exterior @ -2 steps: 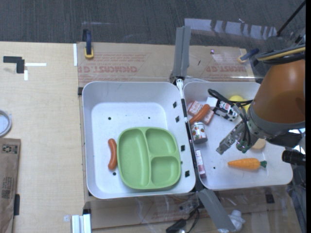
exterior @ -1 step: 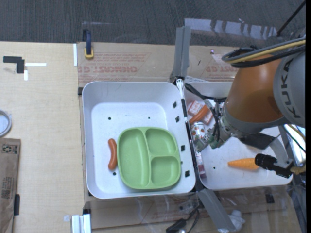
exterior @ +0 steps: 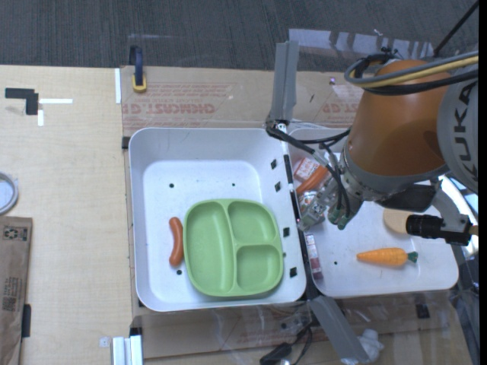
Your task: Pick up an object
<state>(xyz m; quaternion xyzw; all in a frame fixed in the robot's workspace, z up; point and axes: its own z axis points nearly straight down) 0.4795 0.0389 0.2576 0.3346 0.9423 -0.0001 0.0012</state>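
Note:
My gripper [exterior: 335, 213] hangs low over the left part of the right bin [exterior: 396, 280], under the big orange and grey wrist that hides much of that bin. It is just right of a clear crinkled packet [exterior: 310, 210] and an orange-red item [exterior: 311, 179] lying against the bin's left wall. An orange toy carrot [exterior: 384, 258] with a green tip lies in the right bin, below and right of the gripper. A pale tan object [exterior: 396, 220] peeks out from under the arm.
The left bin [exterior: 152, 173] holds a green divided plate [exterior: 232, 246] and a small orange-brown sausage [exterior: 176, 242] left of it. A grey upright post [exterior: 284, 82] stands behind the bins. A narrow red-labelled item [exterior: 311, 254] lies along the wall between the bins.

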